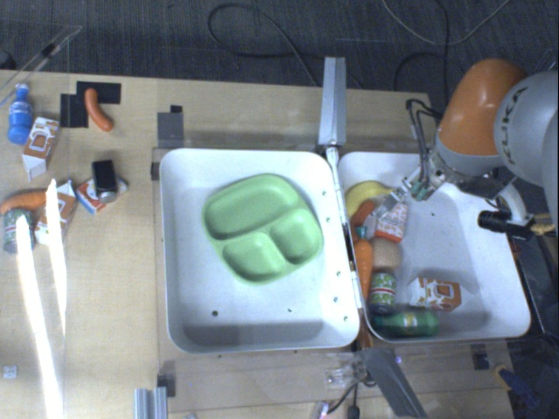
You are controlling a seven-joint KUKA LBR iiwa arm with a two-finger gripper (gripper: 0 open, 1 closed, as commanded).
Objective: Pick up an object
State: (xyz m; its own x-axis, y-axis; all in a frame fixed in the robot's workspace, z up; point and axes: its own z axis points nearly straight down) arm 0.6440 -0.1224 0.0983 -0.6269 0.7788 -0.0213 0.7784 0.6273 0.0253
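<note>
- The arm (511, 125) comes in from the right side, grey with a big orange part, and it bends down over the right bin (493, 321).
- The end effector (419, 186) is low in the upper left part of this bin, just beside a small red and white carton (393, 223). It is too small and dark here, so I cannot tell if it is open, closed, or gripping something.
- The objects in the right bin are gathered along its left wall. At the top is a yellow round fruit (365, 195), and the red and white carton is just below and right of it, tilted.
- Under these lies an orange carrot (362, 264) along the wall, with a brownish piece (387, 254) beside it.
- Lower there is a small can (382, 291) with a green and red label, and near the front wall a dark green long object (406, 323) lies flat.
- A white and brown carton (435, 294) lies a little apart from the others, more to the middle of the bin.
- The left bin (188, 321) holds a light green tray (262, 225) with three compartments, about in the middle, a little turned.
- On the tabletop (113, 304) left of the bins are some small loose things: a blue bottle (19, 112), a sausage (99, 110) on a black block, small cartons and a black box (104, 176).
</note>
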